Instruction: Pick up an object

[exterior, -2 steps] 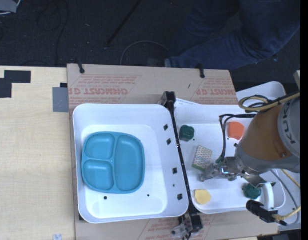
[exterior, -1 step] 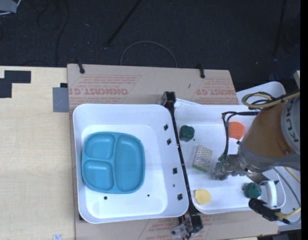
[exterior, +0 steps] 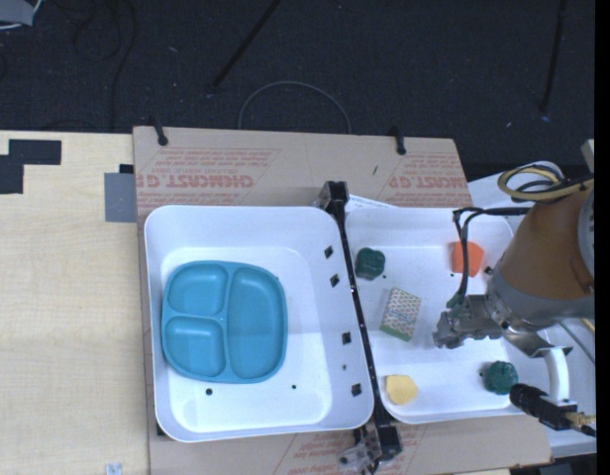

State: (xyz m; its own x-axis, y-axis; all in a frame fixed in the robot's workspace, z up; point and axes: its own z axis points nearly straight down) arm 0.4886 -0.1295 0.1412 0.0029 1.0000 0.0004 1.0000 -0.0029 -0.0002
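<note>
A pale wooden bench (exterior: 57, 305) filled the left of the frame. On it lay a cardboard sheet (exterior: 285, 171), centre to right, and two white bins (exterior: 315, 231) sat side by side on that.

The gripper (exterior: 452, 331) hung low over the right bin (exterior: 424, 240), with a speckled packet (exterior: 401, 314) just to its left. A dark green lump (exterior: 370, 261) sat up and left of it, an orange thing (exterior: 466, 256) right above, a teal ball (exterior: 500, 375) below-right, a yellow blob (exterior: 400, 390) below-left. The blue divided plate (exterior: 225, 321) (alone in the left bin (exterior: 186, 228)) lay well off to its left.
</note>
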